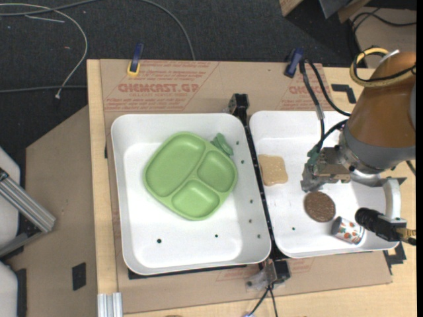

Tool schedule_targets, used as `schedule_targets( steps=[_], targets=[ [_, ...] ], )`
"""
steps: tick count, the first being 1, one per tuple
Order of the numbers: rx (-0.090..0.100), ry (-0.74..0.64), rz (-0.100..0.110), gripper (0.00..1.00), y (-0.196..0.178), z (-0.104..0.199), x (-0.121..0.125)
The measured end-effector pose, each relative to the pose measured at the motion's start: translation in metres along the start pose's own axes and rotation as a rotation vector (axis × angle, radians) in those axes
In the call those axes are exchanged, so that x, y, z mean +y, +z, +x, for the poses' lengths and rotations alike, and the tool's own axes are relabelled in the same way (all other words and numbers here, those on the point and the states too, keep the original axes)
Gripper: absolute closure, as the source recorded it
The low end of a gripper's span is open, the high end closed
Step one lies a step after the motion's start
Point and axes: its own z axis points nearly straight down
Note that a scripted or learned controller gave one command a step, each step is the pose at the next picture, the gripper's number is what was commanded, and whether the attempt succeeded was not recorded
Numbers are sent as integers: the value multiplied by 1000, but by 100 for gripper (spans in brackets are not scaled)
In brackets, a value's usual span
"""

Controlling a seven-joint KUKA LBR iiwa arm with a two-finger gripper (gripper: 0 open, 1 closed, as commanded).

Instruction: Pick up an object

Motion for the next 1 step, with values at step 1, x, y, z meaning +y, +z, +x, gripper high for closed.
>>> schedule_targets(
  steps=[1],
  targets=[
    [-1, -2, -3, 100, -5, 60, 4]
  ],
)
